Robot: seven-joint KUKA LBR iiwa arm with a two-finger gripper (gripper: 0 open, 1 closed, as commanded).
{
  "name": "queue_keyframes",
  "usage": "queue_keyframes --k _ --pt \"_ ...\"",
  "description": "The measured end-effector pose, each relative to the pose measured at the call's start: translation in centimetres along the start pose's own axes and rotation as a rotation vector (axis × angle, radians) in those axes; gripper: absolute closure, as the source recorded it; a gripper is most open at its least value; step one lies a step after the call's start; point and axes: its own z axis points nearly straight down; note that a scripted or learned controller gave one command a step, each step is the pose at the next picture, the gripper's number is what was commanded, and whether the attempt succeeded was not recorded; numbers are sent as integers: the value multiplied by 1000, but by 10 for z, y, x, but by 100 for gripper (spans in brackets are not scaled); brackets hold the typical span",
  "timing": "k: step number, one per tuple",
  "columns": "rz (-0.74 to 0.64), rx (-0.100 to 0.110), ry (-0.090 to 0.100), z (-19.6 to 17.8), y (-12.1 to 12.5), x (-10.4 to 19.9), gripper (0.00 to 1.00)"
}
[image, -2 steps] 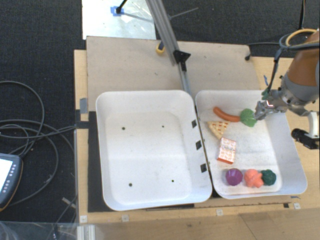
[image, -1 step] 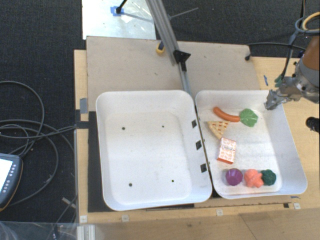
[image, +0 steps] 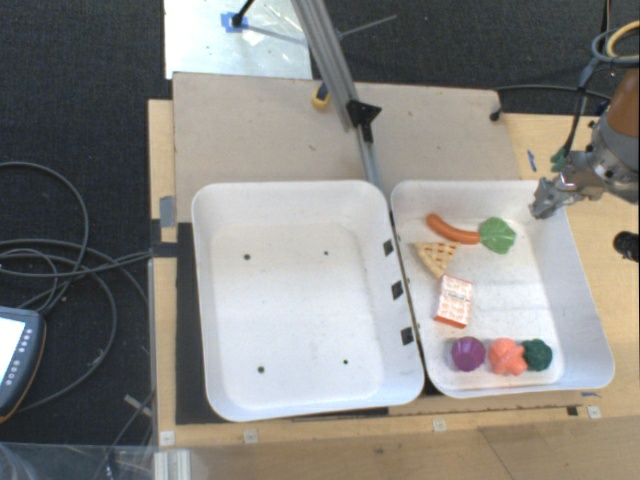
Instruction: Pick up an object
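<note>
The right bin (image: 580,298) holds several toy foods. An orange carrot with a green leafy top (image: 470,232) lies near its back. Below it is a tan waffle wedge (image: 437,258) and a red and white packet (image: 454,301). Along the front sit a purple piece (image: 467,353), an orange piece (image: 507,357) and a dark green piece (image: 537,354). My gripper (image: 549,201) hangs over the bin's back right corner, right of the carrot top, with nothing visibly between its fingers.
The left bin (image: 215,268) stands beside the right one, joined by black clips. A grey pole (image: 335,58) slants down to the bins' back junction. Cables lie on the dark floor at left, beside a tablet (image: 15,353).
</note>
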Motion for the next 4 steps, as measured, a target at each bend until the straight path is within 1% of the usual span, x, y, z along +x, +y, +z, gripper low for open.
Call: queue_keyframes --k 1,2,3,4 --pt "-6 2 3 -12 -16 56 100" --pt "-6 4 4 -4 -26 104 100" --pt "-7 3 4 -16 -41 156 100" --pt "-8 4 5 -15 -51 220 100"
